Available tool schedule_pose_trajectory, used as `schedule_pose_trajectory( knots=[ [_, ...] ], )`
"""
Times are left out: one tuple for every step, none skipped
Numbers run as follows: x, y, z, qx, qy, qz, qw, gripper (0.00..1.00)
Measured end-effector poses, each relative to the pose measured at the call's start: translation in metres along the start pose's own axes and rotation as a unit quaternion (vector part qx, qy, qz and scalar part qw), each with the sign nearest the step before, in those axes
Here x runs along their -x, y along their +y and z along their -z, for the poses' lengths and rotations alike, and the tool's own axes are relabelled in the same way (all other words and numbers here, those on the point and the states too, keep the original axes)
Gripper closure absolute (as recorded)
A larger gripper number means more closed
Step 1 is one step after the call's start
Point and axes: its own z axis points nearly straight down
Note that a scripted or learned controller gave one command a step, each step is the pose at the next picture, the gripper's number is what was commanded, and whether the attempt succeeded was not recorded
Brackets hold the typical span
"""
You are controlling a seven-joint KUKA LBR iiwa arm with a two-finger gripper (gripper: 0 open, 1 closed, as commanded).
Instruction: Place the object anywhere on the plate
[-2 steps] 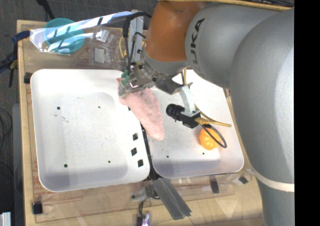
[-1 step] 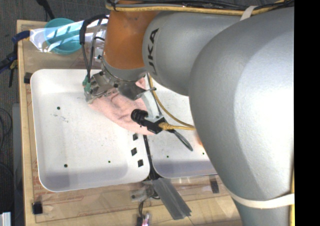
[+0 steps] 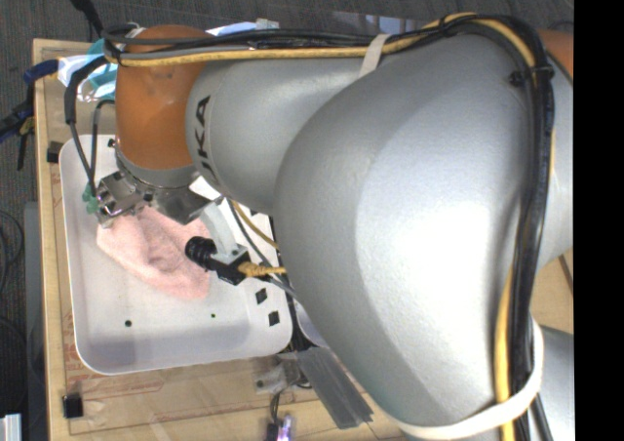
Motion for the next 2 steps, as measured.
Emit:
schedule_pose_trajectory(
  knots=[
    [0.066,-0.002,-0.005,0.003,-0.001,0.079,0.9969,1.00],
    [-0.017,-0.046,-0.055,0.000,0.000,0.094,0.9956,1.00]
  ],
)
